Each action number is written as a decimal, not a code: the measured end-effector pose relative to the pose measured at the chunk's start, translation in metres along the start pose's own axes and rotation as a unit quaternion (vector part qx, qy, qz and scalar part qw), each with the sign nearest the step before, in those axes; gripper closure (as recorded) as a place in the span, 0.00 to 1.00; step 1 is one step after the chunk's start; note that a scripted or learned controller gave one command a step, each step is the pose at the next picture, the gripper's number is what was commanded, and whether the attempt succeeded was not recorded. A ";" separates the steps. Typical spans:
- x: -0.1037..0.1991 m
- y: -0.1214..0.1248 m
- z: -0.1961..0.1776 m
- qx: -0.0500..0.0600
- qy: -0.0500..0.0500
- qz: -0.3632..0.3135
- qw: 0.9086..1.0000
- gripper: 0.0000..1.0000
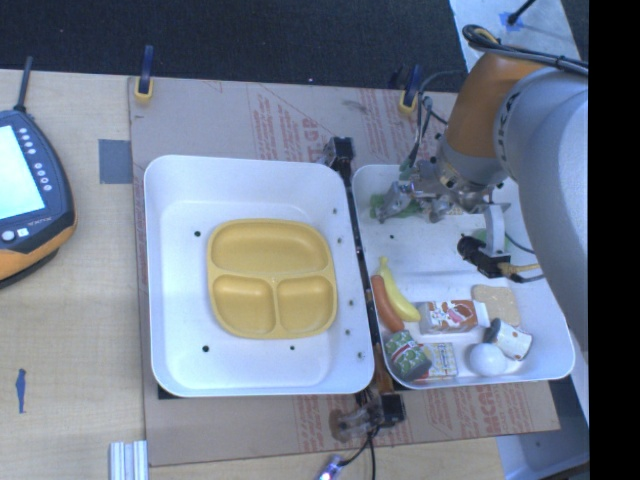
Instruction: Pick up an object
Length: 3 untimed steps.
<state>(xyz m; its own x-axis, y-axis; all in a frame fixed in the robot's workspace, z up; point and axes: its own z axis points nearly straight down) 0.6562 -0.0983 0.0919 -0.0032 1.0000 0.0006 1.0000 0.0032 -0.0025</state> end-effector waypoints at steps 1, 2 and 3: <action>-0.034 0.000 0.000 -0.001 0.000 0.001 1.000 0.00; -0.083 0.000 -0.052 0.000 0.000 0.001 1.000 0.00; -0.110 -0.043 -0.024 0.001 0.000 0.000 1.000 0.00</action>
<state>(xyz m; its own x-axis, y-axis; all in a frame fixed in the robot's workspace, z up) 0.6133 -0.2085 0.1157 -0.0033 1.0000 -0.0004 1.0000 0.0033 -0.0043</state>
